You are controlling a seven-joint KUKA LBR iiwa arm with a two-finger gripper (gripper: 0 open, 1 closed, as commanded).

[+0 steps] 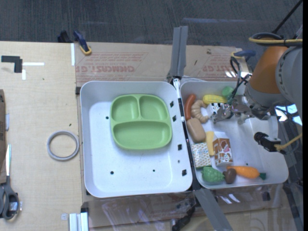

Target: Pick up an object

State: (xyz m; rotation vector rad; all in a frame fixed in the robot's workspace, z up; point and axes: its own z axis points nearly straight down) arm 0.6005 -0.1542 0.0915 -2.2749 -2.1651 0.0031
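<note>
Above the right bin (276, 150), grey arm (288, 76) with orange band reaching in from the right, claw (222, 113) low near the bin's far end; impossible to tell from this angle whether released or clenched, and nothing visibly grasped.

Just beside the claw: yellow corn cob (214, 99), green toy (228, 91) behind it. Along the bin's left wall: red sausage (190, 105), curled pastry (198, 110), tan bread roll (196, 129). Toward the near end: yellow stick (210, 141), patterned packet (200, 154), small printed carton (222, 151), green leafy vegetable (212, 175), dark brown piece (230, 176) touching a carrot (247, 172).

Left bin (96, 172) holding a green divided plate (141, 121), flat, toward its far side.

On the bench, well apart from both bins: tape ring (62, 145), scissors (8, 196) at the left edge, blue-and-yellow clamp (83, 44) at the far edge.
</note>
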